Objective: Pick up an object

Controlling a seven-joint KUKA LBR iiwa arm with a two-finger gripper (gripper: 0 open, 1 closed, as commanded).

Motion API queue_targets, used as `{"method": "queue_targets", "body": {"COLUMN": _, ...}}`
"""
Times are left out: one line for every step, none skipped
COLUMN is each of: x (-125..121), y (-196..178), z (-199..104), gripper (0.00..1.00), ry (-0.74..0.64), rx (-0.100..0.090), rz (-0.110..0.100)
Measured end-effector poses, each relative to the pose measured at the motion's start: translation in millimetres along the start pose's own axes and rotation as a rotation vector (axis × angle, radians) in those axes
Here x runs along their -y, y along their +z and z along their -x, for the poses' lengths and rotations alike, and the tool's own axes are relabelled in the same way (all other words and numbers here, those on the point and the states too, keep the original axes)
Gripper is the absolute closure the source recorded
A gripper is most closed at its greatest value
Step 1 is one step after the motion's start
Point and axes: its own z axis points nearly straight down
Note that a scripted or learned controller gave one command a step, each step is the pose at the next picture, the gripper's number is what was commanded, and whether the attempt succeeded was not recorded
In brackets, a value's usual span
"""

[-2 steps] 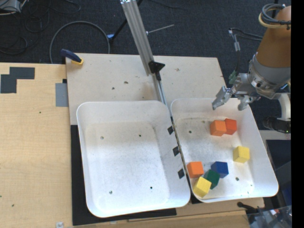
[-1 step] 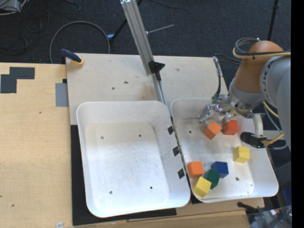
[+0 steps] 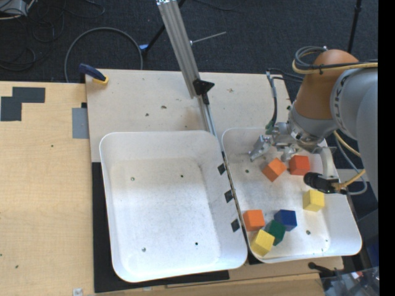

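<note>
Camera view: jaws (image 3: 270,155) just above orange cube (image 3: 274,169).

Two bins stand side by side on the bench (image 3: 154,103). The left bin (image 3: 117,147) has the right bin (image 3: 352,239) just beside it. In the right bin lie seven blocks (image 3: 274,169): two near the back under the gripper (image 3: 271,148), one at the right side, four clustered at the front.
</note>
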Motion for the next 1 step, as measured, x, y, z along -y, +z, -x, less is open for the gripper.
{"method": "queue_targets", "body": {"x": 73.7, "y": 44.5, "z": 59.4, "gripper": 0.0, "ry": 0.011, "rx": 0.002, "rz": 0.0}}
